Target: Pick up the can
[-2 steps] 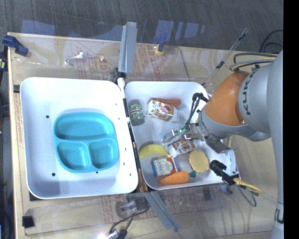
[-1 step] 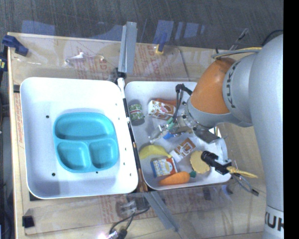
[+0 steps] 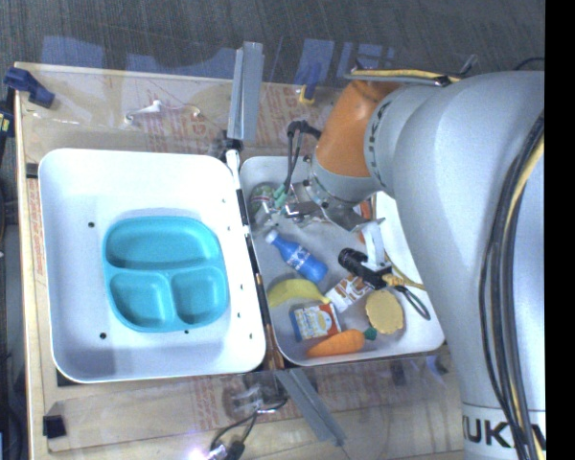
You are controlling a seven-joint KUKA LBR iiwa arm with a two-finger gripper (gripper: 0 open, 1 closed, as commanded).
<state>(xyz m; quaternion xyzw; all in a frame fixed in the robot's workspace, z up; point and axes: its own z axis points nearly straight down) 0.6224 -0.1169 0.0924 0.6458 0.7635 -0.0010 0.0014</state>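
- We see the fingers (image 3: 280,206) low in the right bin's (image 3: 409,345) far corner; we cannot tell whether they are spread or pressed together.
- The can (image 3: 263,200) seems to sit right at them, against the wall.
- That wall may block one finger, and the blue bottle (image 3: 297,258) just nearer us could be knocked.
- Beyond, the tabletop (image 3: 115,94) is bare wood over dark carpet (image 3: 125,8).

A turquoise three-compartment plastic tray (image 3: 165,271) lies in the glossy white left bin (image 3: 67,190). The white right bin (image 3: 417,338) holds a blue plastic bottle with white cap (image 3: 297,257), an orange carrot (image 3: 335,343) and a yellow round lid (image 3: 385,314).
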